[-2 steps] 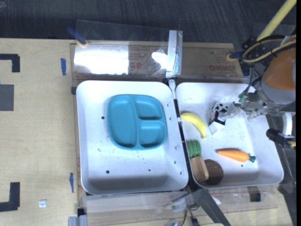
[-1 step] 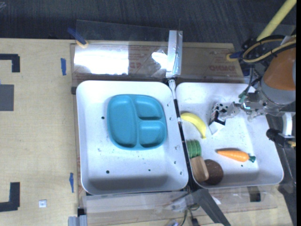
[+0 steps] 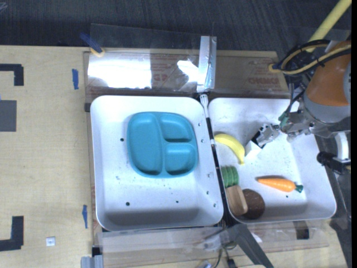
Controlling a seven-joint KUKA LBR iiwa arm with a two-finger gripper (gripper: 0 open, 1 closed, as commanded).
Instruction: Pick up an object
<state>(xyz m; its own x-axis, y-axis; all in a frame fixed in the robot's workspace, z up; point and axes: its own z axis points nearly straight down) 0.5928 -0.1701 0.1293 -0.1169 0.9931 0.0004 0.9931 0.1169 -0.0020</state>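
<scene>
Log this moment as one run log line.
pincer: above right bin, nothing held | nearest: banana | carrot: untouched

We see 2 white bins: the left bin (image 3: 106, 166) carries small dark specks and holds a plain teal-blue divided plate (image 3: 163, 143) near its centre. In the right bin (image 3: 312, 166), a yellow banana (image 3: 231, 146) lies at 9 o'clock, an orange carrot (image 3: 275, 183) with a green tip at 5 o'clock, and a green ridged piece (image 3: 229, 175), a tan wooden block (image 3: 236, 200) and a dark brown round object (image 3: 254, 203) toward 7 o'clock. The arm (image 3: 329, 88) at 2 o'clock is grey with an orange band. The bench (image 3: 39, 166) is pale wood with black and blue tape marks.
</scene>
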